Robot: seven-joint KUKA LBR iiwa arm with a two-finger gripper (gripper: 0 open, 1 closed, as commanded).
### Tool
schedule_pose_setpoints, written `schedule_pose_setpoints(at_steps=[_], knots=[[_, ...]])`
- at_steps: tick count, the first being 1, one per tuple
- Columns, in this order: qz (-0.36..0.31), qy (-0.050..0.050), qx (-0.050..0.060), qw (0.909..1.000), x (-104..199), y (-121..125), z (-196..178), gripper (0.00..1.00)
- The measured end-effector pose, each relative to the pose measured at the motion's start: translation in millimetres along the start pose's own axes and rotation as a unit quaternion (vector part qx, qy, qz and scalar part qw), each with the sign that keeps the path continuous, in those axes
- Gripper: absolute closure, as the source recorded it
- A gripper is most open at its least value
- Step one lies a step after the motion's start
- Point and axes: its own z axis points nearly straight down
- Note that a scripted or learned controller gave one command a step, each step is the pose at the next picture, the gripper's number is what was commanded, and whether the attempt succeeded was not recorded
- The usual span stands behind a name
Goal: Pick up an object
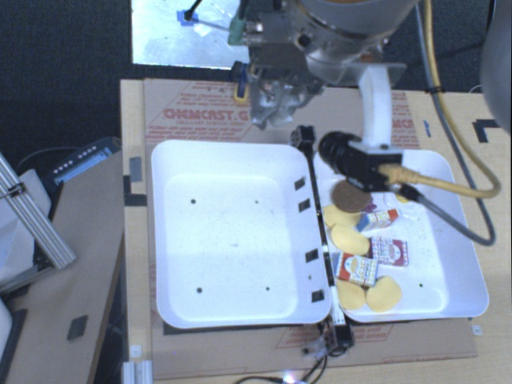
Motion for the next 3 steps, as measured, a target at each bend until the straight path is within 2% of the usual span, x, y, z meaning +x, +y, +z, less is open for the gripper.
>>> schedule_pose_setpoints(at_steps=[1,2,3], knots=[[0.017,-0.005,0.007,0.9998,-46,113,99,1.00],[0.010,0.000,0.000,1.0000,-25,25,27,1.00],[0.012,-0.005,0.011,0.9999,-2,26,192,1.00]])
